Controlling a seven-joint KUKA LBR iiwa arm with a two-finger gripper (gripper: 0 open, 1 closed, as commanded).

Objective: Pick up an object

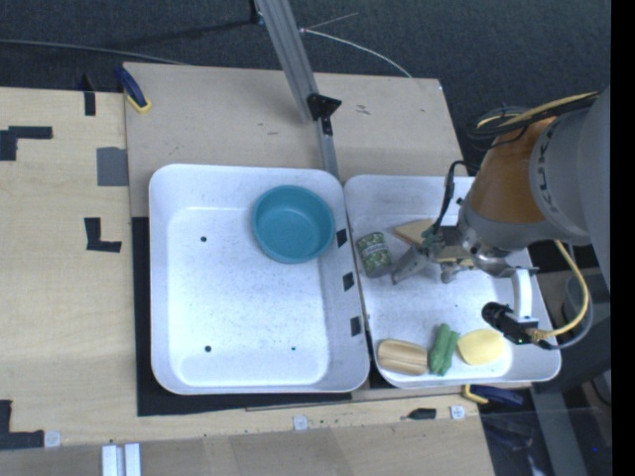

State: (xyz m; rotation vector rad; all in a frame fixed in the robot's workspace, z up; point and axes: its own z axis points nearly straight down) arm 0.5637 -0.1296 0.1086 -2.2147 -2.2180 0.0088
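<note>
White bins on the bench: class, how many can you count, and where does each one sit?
2. The left bin holds a blue bowl; the right bin sits beside it, under the arm.

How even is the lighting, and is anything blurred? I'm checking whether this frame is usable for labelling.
In the camera view the light is soft and fairly even, with mild brightness on the left bin's rim and only faint shadows under the blue bowl. The whole view is slightly soft; the tool and the small green can lack fine detail.
</note>
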